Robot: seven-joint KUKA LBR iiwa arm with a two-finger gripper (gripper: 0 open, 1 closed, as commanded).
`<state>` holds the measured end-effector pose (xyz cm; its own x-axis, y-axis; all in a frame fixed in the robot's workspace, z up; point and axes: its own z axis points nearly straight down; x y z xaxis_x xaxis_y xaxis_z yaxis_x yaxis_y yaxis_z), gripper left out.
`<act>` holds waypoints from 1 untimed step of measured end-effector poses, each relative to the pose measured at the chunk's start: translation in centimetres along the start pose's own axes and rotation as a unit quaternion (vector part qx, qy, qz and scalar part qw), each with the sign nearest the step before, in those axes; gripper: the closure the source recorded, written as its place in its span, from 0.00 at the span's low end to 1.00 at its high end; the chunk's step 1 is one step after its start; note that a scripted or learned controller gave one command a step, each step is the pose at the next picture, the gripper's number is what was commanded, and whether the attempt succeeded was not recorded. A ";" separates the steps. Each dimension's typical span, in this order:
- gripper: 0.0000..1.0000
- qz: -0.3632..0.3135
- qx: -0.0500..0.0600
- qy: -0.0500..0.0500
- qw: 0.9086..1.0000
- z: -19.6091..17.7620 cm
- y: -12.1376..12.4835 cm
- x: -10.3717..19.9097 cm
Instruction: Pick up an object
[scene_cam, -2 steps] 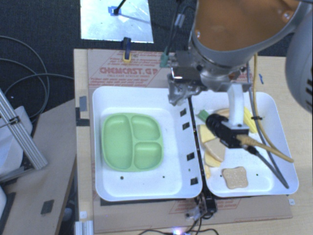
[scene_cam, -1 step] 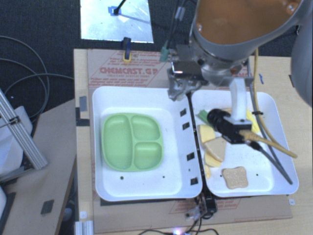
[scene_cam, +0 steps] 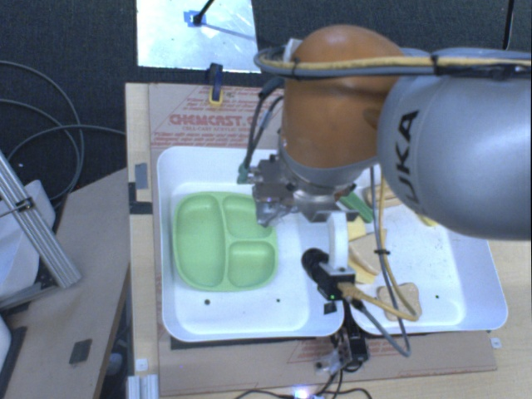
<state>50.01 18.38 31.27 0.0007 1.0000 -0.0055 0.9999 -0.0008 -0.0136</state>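
My gripper hangs right at the top right edge of the green divided tray, which lies in the left white bin. I cannot tell how my jaws stand. Right of the tray, tan pieces lie in the other bin.

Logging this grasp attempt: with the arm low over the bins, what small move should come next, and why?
Probably a short shift toward the right bin. The gripper sits at the right edge of the green divided tray in the left bin, a wide flat thing that looks hard to grasp. The pale pieces in the right bin look smaller and easier to pick up.
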 end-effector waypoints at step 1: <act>1.00 0.002 -0.002 0.001 1.000 16.7 3.2 -4.0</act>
<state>52.93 14.27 14.56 0.0043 1.0000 -0.0043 0.9999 -0.0043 -0.0096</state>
